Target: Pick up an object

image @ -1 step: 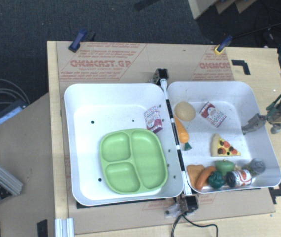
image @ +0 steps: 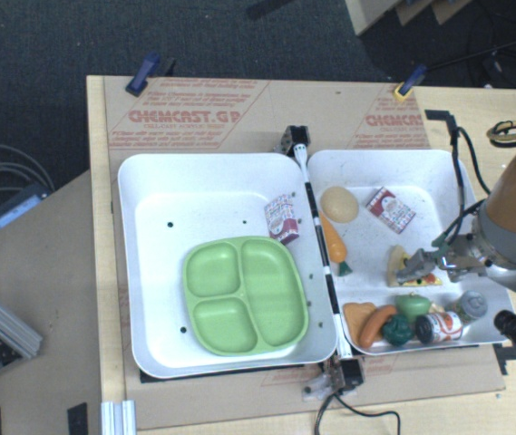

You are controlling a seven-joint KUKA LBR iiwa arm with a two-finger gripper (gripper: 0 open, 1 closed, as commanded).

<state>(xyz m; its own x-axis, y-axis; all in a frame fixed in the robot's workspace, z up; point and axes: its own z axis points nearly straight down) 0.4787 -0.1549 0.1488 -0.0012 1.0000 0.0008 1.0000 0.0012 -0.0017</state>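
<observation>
End effector (image: 418, 267) of mine sits low in the right bin (image: 448, 172), over a tan toy; grip state, I cannot tell.

Dark carpet floor (image: 149, 16) around a plywood bench (image: 239, 107)

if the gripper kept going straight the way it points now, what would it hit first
The gripper points left across the right bin. First in that line looks like the carrot by the divider, though height is unclear, so it might pass above it.
</observation>
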